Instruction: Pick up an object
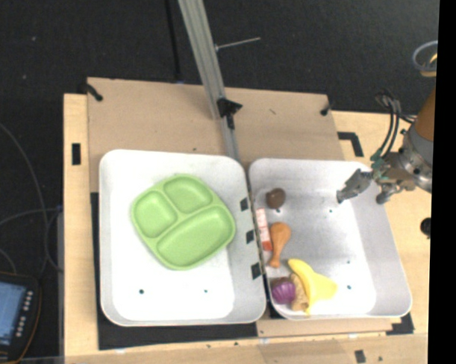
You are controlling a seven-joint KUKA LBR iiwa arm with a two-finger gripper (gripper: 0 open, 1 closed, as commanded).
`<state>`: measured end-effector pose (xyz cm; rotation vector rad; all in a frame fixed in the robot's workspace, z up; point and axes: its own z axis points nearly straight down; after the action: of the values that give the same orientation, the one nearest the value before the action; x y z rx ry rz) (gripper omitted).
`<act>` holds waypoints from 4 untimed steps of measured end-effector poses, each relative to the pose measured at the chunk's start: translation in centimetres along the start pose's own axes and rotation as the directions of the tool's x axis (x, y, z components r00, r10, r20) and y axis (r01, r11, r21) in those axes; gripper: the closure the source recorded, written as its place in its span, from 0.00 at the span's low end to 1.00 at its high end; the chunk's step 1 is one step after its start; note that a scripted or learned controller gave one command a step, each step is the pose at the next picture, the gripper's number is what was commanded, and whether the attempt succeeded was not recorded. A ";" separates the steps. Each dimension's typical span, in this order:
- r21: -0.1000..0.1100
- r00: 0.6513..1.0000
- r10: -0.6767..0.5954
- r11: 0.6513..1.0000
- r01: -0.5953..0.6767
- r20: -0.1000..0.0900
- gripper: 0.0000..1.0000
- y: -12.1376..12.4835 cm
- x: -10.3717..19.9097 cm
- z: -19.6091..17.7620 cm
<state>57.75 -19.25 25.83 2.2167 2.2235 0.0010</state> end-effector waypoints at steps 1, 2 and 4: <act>0.000 1.000 0.000 1.000 0.000 0.000 0.00 0.0 0.0 0.0; 0.005 1.000 0.003 1.000 -0.003 0.000 0.00 -0.3 0.8 4.8; 0.004 1.000 0.004 1.000 -0.004 0.001 0.00 -0.7 0.3 16.0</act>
<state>57.08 -18.96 9.83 2.2227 2.2212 -0.0047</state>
